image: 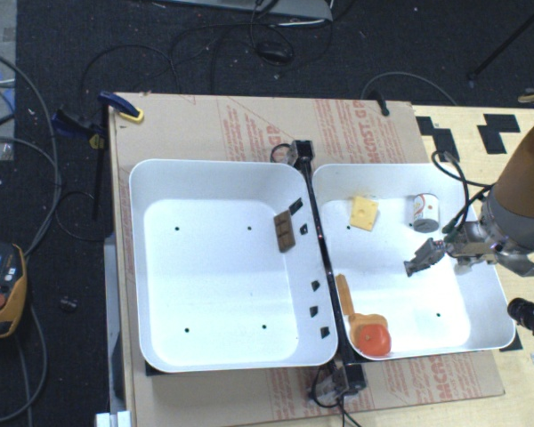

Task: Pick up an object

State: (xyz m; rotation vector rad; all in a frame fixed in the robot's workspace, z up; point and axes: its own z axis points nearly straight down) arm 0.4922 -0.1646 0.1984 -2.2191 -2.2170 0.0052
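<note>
In the right bin (481,327) lie a yellow wedge-shaped block (364,213) at the back, a small white and red can (424,210) on its side to the right of it, and an orange-red ball on a tan wooden handle (370,335) at the front left corner. A brown block (285,231) rests against the right wall of the left bin (160,265). My gripper (420,261) hangs over the middle right of the right bin, below the can and apart from it. Nothing shows in its grasp.
A black divider with clips (319,256) runs between the two bins. The grey arm with its orange band (521,194) enters from the right over the right bin's edge. Cables (454,181) trail near the can. A blue and yellow clamp (120,107) sits at the bench's back left corner.
</note>
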